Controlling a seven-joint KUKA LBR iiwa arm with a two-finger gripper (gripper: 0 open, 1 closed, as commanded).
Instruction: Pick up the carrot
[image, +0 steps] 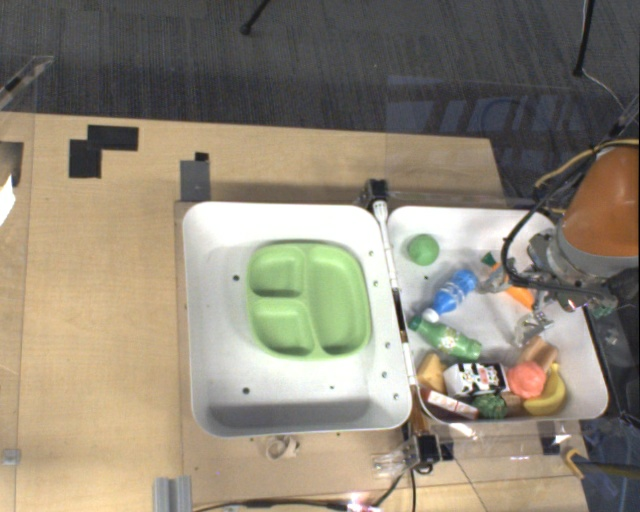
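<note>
The carrot (519, 296) shows as a small orange piece on the floor of the right bin (480, 225), near that bin's right side. Most of it is covered by the arm's wrist. The gripper (532, 312) hangs straight over the carrot, under the grey wrist and the orange band (606, 205). A metal part of the gripper reaches down just below and to the right of the carrot. Whether it touches the carrot is hidden.
The right bin also holds a green ball (423, 249), a blue bottle (453, 290), a green bottle (447, 340), a milk carton (476, 378), a pink fruit (527, 379) and a banana (546, 398). A green divided plate (305, 298) lies in the left bin (215, 390).
</note>
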